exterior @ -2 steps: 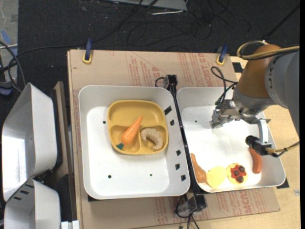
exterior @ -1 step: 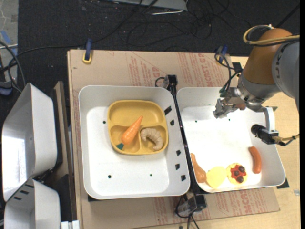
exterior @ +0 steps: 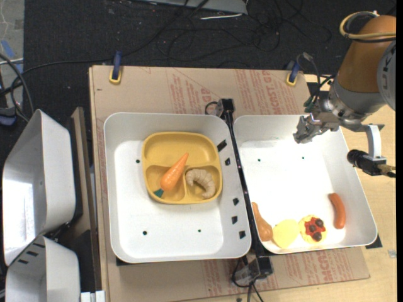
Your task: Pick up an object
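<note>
The dark two-finger gripper hangs over the right white bin's far edge; whether it is parted or closed, I cannot tell. Toward five o'clock lies an orange toy sausage, well apart.

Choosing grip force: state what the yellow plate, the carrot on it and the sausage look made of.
Yellow plate: likely moulded plastic, uniform matte colour, rounded dividers. Carrot: probably toy plastic, smooth, evenly orange. Sausage in the right bin: seemingly plastic or rubber, slight sheen; too small to be sure.
</note>
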Robot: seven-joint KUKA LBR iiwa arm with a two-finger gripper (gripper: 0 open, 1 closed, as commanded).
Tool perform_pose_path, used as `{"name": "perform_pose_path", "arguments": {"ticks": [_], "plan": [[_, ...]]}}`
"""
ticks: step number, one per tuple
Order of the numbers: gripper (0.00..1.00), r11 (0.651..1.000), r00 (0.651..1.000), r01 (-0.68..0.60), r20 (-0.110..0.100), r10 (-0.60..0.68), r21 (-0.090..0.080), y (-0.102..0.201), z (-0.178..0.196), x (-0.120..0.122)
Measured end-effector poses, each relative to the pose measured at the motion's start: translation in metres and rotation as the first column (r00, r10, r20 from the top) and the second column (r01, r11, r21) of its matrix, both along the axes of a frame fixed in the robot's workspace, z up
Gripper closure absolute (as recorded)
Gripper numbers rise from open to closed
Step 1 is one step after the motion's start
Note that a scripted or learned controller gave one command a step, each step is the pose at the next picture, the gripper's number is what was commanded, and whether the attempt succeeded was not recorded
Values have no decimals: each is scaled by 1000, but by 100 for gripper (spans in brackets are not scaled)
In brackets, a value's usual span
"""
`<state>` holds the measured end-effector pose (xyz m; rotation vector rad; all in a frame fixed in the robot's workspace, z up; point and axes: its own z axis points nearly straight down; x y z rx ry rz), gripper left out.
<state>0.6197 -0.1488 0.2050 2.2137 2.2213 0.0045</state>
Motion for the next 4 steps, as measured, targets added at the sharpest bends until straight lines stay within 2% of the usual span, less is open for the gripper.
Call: {"name": "perform_pose_path", "arguments": {"ticks": [1, 2, 3, 4], "plan": [[100, 1000, 1000, 0, 2, 0, 0, -4, 64, 2], [100, 1000, 1000, -4, -4, 4, 2, 53, 57, 17], [100, 1000, 1000, -3, -7, 3, 2, 104, 40, 21], [100, 1000, 1000, -5, -7, 5, 3, 166, 37, 15]]}}
